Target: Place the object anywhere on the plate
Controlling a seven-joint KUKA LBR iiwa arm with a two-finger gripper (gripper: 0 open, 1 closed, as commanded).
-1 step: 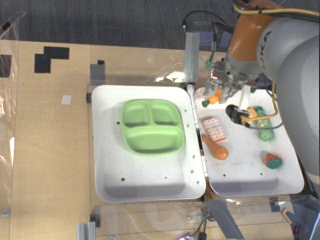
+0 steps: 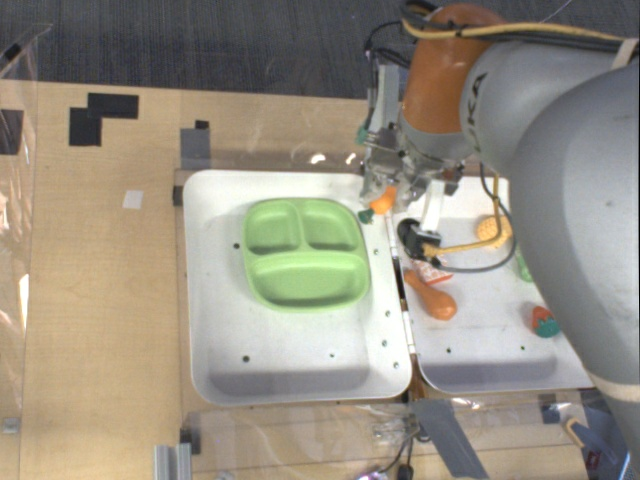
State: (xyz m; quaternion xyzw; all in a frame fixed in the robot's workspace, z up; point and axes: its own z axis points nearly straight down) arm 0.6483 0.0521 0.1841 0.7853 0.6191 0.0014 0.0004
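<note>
One small orange object [image 2: 381, 203], with a green tip, sits right at the end effector [image 2: 385, 190], up near the far right corner of the left bin [image 2: 205, 268], just past the upper right rim of the green plate [image 2: 304, 251]. We judge it is pinched there, as it hangs directly beneath the metal tooling, but we cannot tell from this slanted view whether it is truly clamped or only hidden behind. What worries us is the short crossing still to be made: the object is not yet over the plate, so an early release would drop it onto the bin floor or against the divide between bins. A weak, off-centre pinch on so small a piece could also let it slip or twist out mid-move. Beyond this, the right bin [image 2: 500, 353] holds an orange drumstick-shaped toy [image 2: 432, 295], a yellow piece [image 2: 490, 229] and a small red and green item [image 2: 543, 322], all on the wooden counter [image 2: 100, 298].
</note>
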